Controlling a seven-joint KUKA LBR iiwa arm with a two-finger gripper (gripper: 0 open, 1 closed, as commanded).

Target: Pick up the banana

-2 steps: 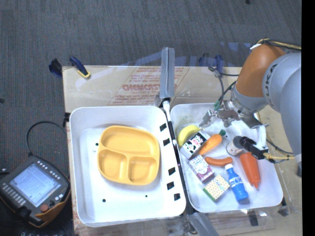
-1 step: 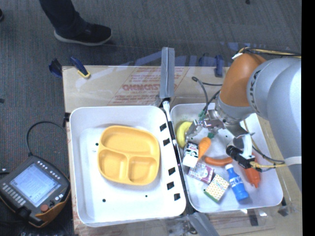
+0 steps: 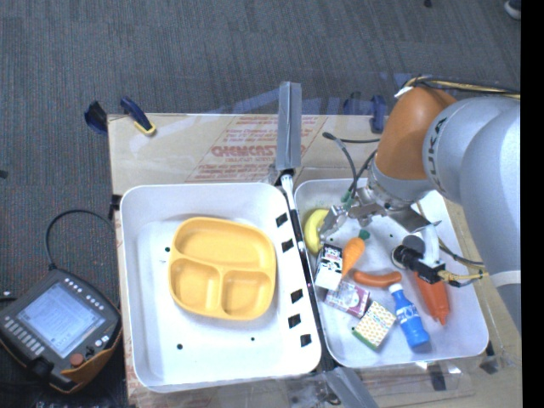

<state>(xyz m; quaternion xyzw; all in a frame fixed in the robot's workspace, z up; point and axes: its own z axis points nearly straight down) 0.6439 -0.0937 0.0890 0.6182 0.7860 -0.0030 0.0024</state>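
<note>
Teach pendant (image 3: pixel 59 330) seen at lower left. Banana (image 3: pixel 315 229) lodged at upper-left wall of right bin (image 3: pixel 476 347), hand (image 3: pixel 350 213) just beside it; grip state cannot be told. Risk judged: wall blocks fingers, carrot (image 3: pixel 353 256) nudged instead.

Dark grey ribbed carpet (image 3: pixel 212 49) covers the floor on the far side and to the left of the bench. The bench top (image 3: pixel 246 147) is pale brown board with red printing, held by blue clamps (image 3: pixel 136 116) at its far edge. On the floor at near left lies a grey control pendant (image 3: pixel 59 323) with its black cable (image 3: pixel 64 228) looped on the carpet.
</note>
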